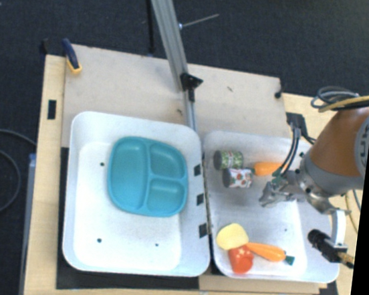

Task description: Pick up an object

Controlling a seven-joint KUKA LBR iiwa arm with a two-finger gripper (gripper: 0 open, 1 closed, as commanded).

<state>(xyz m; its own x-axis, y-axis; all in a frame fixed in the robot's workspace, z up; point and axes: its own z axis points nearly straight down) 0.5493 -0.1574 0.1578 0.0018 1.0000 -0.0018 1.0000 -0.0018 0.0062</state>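
Nearest the camera, along the front rim of the right bin (302,277), lie a yellow round piece (232,236), a red piece (241,259) touching it from below, and a toy carrot (268,252) lying flat just to their right, its green tip toward the bin's right side. From the left: the left bin (79,231) holds a teal divided plate (148,176) set toward its back and middle, with bare white floor in front of it and along its left wall. Across the divider, the right bin carries a small green can (229,159) near its back-left corner, a white printed can (238,178) just in front of it, touching or nearly so, and an orange piece (265,167) just to their right. The gripper (274,193) hangs just right of the cans and in front of the orange piece, its fingers set narrow with nothing between them. An open stretch of bin floor lies between the gripper and the front group. The light counter (145,91) shows bare behind both bins.
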